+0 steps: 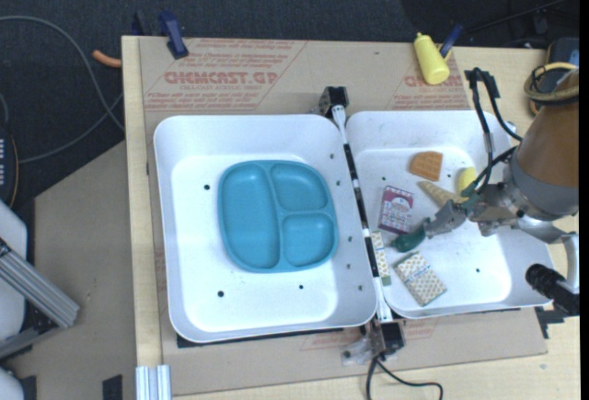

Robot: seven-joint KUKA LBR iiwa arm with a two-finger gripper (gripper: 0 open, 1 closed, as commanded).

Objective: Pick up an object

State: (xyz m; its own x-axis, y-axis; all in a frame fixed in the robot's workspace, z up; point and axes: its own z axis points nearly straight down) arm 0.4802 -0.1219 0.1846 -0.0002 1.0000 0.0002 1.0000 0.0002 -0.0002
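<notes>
Bench (147, 205) with two white bins set side by side.
The left bin (184, 297) and right bin (479, 288) are laid on printed cardboard (221, 72) covering the benchtop. A yellow clamp (430, 59) and a blue clamp (172, 34) are seen at the far edge.

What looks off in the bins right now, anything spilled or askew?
Nothing spilled or broken. The blue divided plate sits flat in the left bin. The small items are scattered in the right bin; the patterned packet lies skewed near the front wall, and the gripper is low among them.
</notes>
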